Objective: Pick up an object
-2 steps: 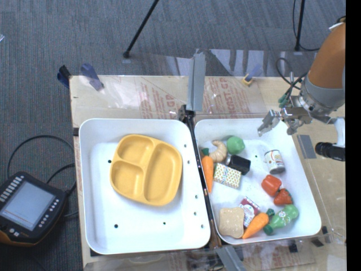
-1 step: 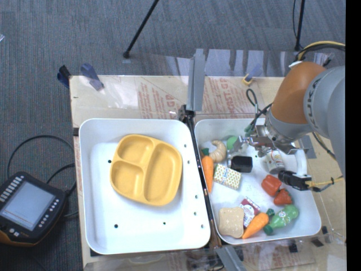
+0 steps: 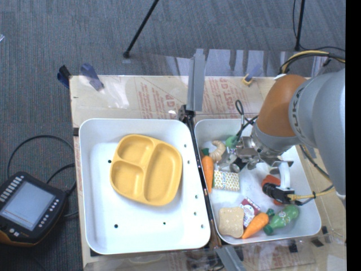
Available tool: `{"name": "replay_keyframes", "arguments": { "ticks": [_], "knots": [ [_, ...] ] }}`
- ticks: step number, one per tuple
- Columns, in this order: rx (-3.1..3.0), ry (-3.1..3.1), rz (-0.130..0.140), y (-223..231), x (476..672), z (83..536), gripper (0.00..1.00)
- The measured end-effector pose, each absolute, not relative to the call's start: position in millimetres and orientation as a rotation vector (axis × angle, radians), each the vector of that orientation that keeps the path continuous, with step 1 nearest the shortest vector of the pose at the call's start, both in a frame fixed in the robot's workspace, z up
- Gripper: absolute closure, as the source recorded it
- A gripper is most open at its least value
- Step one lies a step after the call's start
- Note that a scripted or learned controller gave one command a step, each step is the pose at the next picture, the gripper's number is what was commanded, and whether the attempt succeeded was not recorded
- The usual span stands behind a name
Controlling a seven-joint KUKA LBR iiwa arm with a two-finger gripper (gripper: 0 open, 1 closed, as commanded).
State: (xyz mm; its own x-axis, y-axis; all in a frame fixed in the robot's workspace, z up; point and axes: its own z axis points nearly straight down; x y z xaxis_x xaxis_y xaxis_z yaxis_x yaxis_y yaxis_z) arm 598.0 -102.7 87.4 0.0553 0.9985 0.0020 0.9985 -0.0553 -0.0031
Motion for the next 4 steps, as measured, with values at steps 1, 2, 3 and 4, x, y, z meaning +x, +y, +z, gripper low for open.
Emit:
{"name": "replay_keyframes", "arguments": {
  "ticks": [1, 2, 3, 4],
  "knots": [
    [-2.284, -2.147, 0.003, -105, 597.2, 96, 1.00],
    [-2.488, -1.920, -0.005, -48, 612.6, 190, 1.00],
    [-2.383, -2.041, 0.004, 22, 594.1, 194, 1.00],
    [-2.376, -2.052, 0.003, 70, 613.6, 208, 1.00]
  ]
}}
